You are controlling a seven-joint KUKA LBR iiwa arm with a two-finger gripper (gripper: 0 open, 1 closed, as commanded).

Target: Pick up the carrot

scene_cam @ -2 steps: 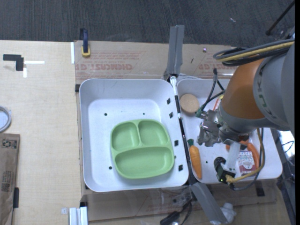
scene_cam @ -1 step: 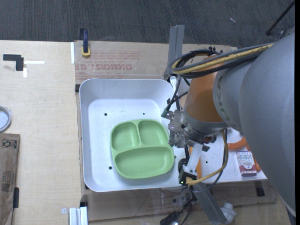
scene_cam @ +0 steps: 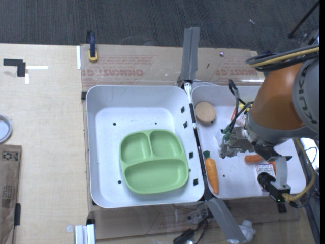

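Observation:
The carrot (scene_cam: pixel 211 174) is orange with a small green top and lies lengthwise in the right bin (scene_cam: pixel 223 184), close against its left wall near the front. My gripper (scene_cam: pixel 229 147) hangs over the middle of the right bin, a short way up and to the right of the carrot's green end. The fingers point down and left, with nothing visibly between them. The orange-banded wrist hides much of the bin behind it.
A round tan disc (scene_cam: pixel 205 112) sits at the back left of the right bin. A small orange piece (scene_cam: pixel 252 159) lies beside the wrist. The left bin (scene_cam: pixel 101 136) holds a green divided plate (scene_cam: pixel 153 160). A metal divider post (scene_cam: pixel 190 55) rises between the bins.

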